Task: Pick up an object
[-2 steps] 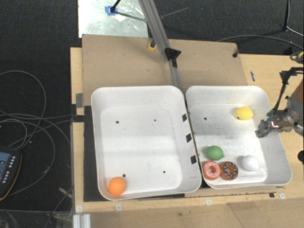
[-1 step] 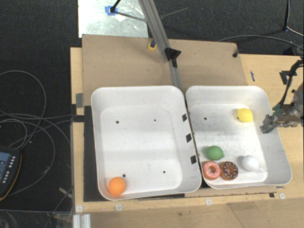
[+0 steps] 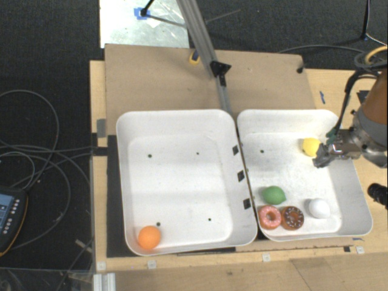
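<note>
I have the gripper [image 3: 322, 156] at the right side of the frame, low over the right bin [image 3: 348, 180], just beside the small yellow ball [image 3: 310, 147] that sits near that bin's upper right; I take the ball as my target since it is the closest thing. From this slant the dark tip blurs into the wrist, so I cannot tell how the fingers stand, and I see nothing between them. The ball looks smooth and round, probably light and a little soft like a toy, though the view is too coarse for me to be sure. A round thing like that will roll away if I nudge it from one side, so I would want to straddle its widest part and close evenly across the middle. Along the lower edge of the same bin lie a green ball [image 3: 273, 194], a pink-iced doughnut [image 3: 270, 217], a chocolate doughnut [image 3: 293, 217] and a white ball [image 3: 319, 208]; the doughnuts, flat with a hole, would be easier to pinch across the ring. An orange ball [image 3: 148, 237] rests in the lower left corner of the left bin [image 3: 176, 162], well apart.
</note>
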`<state>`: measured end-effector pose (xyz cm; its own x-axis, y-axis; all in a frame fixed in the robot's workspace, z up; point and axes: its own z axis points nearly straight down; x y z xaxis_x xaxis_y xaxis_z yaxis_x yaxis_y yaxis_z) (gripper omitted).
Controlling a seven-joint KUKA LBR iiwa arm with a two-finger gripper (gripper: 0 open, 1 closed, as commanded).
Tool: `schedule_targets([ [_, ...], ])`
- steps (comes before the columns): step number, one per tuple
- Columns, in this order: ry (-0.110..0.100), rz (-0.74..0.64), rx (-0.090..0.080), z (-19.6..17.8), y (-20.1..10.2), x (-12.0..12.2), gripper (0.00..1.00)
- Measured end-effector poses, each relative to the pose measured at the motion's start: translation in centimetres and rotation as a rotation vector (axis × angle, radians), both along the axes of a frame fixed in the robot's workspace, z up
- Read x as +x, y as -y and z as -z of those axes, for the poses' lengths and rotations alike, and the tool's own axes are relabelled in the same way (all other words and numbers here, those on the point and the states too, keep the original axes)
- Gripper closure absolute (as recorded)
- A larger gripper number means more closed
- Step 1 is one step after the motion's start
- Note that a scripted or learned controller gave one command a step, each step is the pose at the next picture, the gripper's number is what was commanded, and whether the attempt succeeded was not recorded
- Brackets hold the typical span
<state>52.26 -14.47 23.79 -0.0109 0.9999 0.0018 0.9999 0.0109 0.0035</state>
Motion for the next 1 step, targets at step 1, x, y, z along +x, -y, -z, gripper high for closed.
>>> schedule_targets([
  [1, -0.003, 0.000, 0.001, 1.11, -5.39, -0.30, 1.00],
])
